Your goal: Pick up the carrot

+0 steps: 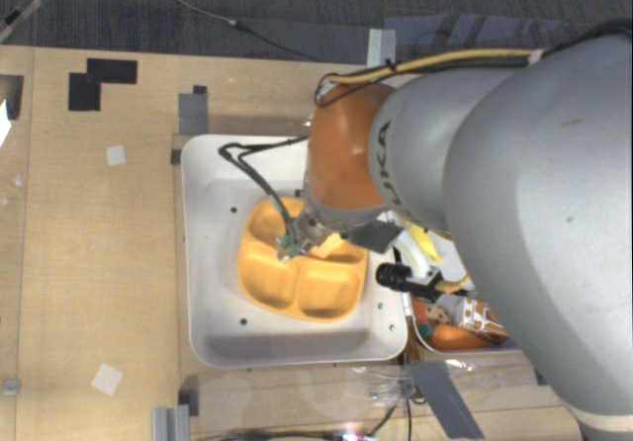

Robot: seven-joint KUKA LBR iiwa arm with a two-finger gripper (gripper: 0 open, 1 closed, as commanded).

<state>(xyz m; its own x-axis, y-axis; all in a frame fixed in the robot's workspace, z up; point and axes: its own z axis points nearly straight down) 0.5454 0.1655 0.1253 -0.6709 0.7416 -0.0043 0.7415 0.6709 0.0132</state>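
The carrot (451, 335) shows as an orange shape at the near edge of the right bin (425, 342), partly hidden under my arm. My gripper (291, 248) hangs over the left bin (213, 231), low above the far compartments of a yellow divided tray (297, 286). It is well to the left of the carrot. Nothing can be seen held at its tip.
A brown and white item (477, 313) lies just beyond the carrot, and a yellow item (422, 247) sits farther back in the right bin. My bulky grey arm (514, 192) covers most of that bin. Wooden bench (89, 261) lies to the left.
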